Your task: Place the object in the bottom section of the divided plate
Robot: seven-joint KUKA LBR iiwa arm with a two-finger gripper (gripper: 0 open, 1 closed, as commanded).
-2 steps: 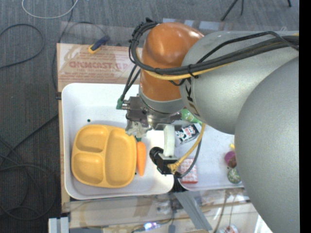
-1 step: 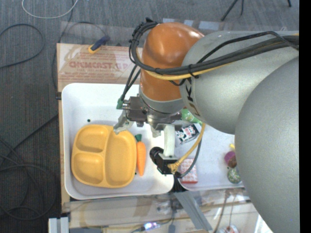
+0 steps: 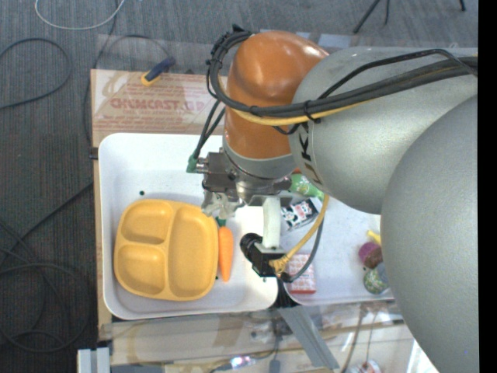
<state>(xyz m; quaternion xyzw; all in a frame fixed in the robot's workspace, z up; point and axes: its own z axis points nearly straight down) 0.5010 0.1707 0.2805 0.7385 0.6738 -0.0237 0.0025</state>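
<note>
A yellow divided plate (image 3: 165,249) lies in the left white bin (image 3: 116,169), with two small sections on its left and one long section on its right. An orange carrot (image 3: 225,253) lies on the bin floor, lengthwise against the plate's right rim. My gripper (image 3: 220,207) hangs just above the carrot's upper end, under the orange band of the arm. The wrist hides much of the gripper. None of the plate's sections has anything in it.
The right bin (image 3: 342,231) holds a black-and-white item (image 3: 299,213), a green item (image 3: 304,183), a red-and-white packet (image 3: 303,283) and small purple and green things (image 3: 373,264). A cardboard sheet (image 3: 147,107) lies behind the left bin. The arm covers the bins' shared edge.
</note>
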